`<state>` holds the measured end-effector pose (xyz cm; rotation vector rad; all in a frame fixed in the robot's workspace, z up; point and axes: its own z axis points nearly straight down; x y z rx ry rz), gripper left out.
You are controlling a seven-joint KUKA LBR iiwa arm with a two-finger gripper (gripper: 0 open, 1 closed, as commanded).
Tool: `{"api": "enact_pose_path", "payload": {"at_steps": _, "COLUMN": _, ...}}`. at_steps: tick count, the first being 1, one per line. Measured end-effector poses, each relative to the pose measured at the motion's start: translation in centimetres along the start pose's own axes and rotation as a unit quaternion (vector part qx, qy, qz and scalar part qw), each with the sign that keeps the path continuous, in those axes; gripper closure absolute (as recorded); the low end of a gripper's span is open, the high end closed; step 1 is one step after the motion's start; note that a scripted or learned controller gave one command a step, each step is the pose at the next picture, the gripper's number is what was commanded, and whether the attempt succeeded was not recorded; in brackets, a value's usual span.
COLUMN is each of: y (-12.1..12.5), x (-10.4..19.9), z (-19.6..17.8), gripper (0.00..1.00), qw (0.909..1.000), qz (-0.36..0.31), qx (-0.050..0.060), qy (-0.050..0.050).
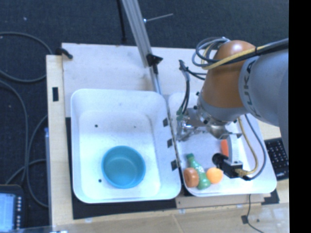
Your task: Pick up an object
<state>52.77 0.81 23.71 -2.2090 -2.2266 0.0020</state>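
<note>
Grey arm's hand (187,125) low over right bin (257,181); finger spread impossible to tell, hold unclear.

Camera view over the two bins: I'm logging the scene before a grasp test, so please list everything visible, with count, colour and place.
Bins: two, white, side by side on the bench.
Bowl: one, blue, left bin, near corner.
Small round objects: a cluster, brown, green and orange, right bin, near edge.
Orange stick-like item: one, right bin, beside the arm.
Metal rail: one, silver, slanting behind the bins.
Keyboard: one, black, far right.
Arm: one, grey with orange band, over the right bin.
</note>
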Motion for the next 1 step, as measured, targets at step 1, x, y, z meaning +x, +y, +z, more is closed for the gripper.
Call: {"api": "enact_pose_path", "payload": {"at_steps": 1, "y": 0.38, "x": 4.37, "z": -0.42, "gripper": 1.0, "qw": 1.0, "qz": -0.001, "qx": -0.002, "qy": 0.0}}
